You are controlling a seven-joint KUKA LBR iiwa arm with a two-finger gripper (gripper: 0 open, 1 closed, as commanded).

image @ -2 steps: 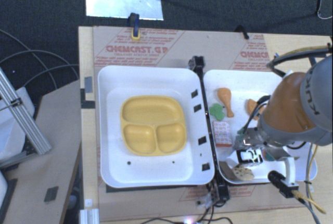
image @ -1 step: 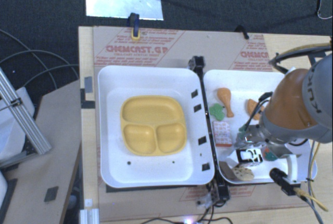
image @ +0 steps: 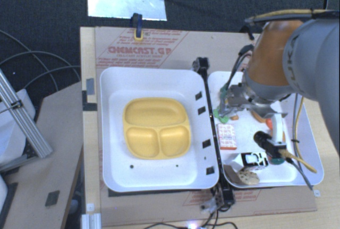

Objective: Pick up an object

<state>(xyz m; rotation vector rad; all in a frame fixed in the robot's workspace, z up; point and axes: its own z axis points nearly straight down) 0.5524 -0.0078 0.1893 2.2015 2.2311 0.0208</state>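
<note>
Where the cardboard sheet (image: 143, 47) shows beyond the far edge of the bins, red print can be read as "CHEMCAST GP", with smaller lines around it too fine to make out. A yellow divided plate (image: 156, 127) is seen in the left bin (image: 114, 116). In the right bin (image: 245, 135), the gripper (image: 229, 101) is lowered at the far left corner; whether it is open or closed cannot be told. A small green item (image: 221, 115) lies just beside it, on its near left side. A red-and-white packet (image: 227, 136), its print unreadable, is placed nearer still, along the bin's left wall. A black-and-white item (image: 254, 159) and a pale round biscuit (image: 248, 176) are found at the near edge, well apart from the gripper.
</note>
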